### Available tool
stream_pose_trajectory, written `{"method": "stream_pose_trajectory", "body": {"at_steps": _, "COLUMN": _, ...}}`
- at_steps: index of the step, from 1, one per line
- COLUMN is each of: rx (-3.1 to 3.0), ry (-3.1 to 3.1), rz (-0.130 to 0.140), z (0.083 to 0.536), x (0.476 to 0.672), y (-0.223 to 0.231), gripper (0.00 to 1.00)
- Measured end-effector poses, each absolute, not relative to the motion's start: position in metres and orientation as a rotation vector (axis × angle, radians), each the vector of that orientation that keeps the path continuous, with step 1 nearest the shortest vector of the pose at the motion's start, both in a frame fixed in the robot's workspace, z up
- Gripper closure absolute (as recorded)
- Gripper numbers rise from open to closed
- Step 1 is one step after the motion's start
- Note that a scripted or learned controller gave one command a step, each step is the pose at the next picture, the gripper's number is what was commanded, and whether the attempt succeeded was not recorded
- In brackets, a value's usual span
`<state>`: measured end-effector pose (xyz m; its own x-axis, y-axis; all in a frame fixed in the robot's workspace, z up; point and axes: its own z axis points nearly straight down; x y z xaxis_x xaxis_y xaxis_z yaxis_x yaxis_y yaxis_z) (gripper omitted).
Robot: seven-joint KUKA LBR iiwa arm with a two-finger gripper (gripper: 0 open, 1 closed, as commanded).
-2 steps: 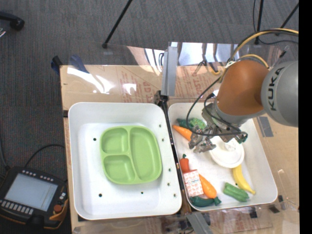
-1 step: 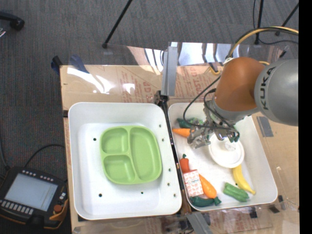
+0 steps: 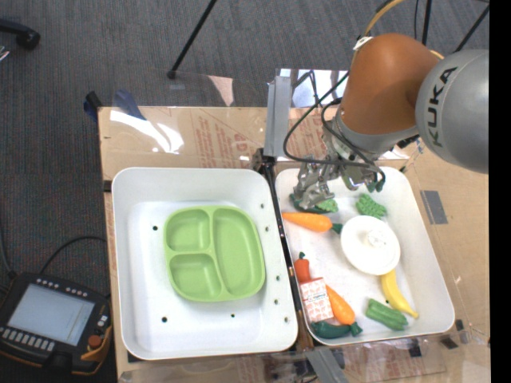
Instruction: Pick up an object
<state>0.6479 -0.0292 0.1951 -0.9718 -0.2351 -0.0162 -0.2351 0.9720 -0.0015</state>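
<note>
Target area: you see the long orange toy carrot [image 3: 308, 221] lying at the upper left of the right white bin [image 3: 427, 250], just below the gripper.
Gripper: the metal two-finger gripper [image 3: 313, 191] hangs low over that corner; jaws state, I cannot tell.
Near things: a round white lid [image 3: 370, 245], a yellow toy banana [image 3: 395, 293].
Left bin [image 3: 140, 206]: you find a green divided plastic plate [image 3: 214, 253] in the middle.

We're looking at a robotics lab here: a KUKA arm [image 3: 415, 94] is reaching over a cardboard-topped bench [image 3: 200, 134] that's carrying two white bins [image 3: 128, 214], a teach pendant [image 3: 52, 321] is lying on the grey carpet [image 3: 80, 38], and cables are trailing around.
</note>
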Motion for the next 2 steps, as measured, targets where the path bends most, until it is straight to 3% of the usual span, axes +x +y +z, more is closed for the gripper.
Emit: {"method": "stream_pose_trajectory", "body": {"at_steps": 2, "rx": -0.374, "ry": 3.104, "rz": 0.005, "z": 0.211, "x": 0.648, "y": -0.027, "gripper": 1.0}}
